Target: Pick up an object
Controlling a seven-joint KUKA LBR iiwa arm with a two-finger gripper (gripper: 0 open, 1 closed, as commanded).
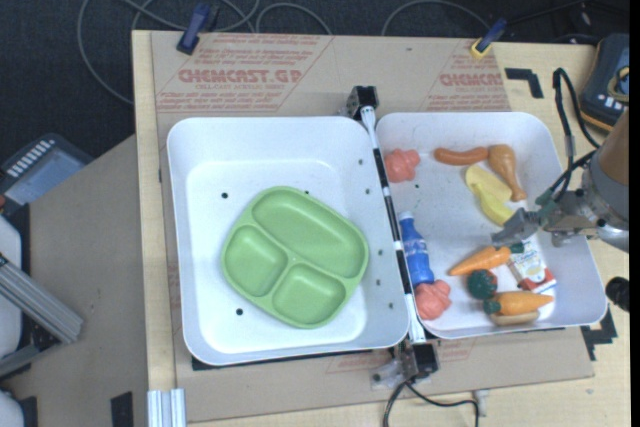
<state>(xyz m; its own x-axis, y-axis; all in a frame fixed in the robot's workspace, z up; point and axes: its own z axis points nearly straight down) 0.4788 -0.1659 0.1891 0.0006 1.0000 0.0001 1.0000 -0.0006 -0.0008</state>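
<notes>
Two white bins sit side by side on the table, and nothing has been lifted yet as far as I can judge. The left bin holds a green plate with three compartments, lying flat near the middle. The right bin holds all the small things: an orange sausage and a brown drumstick near the far wall, a yellow piece just beside the drumstick, a pink lump at the far left corner, a blue bottle lying along the left wall, another pink lump at its near end, a carrot, a dark green ball, a second carrot near the front wall, and a small white packet.

The gripper reaches in from the right and hangs low over the right bin, just above the first carrot and the packet. Its fingers are too dark and blurred to read; I cannot tell how far apart they stand, and no thing shows between them. So the pick is at the approach stage: choosing, closing and lifting all remain.

Red print on the table's brown sheet reads "CHEMCAST GP", seen twice, behind each bin. The packet bears red marking too small to read.
</notes>
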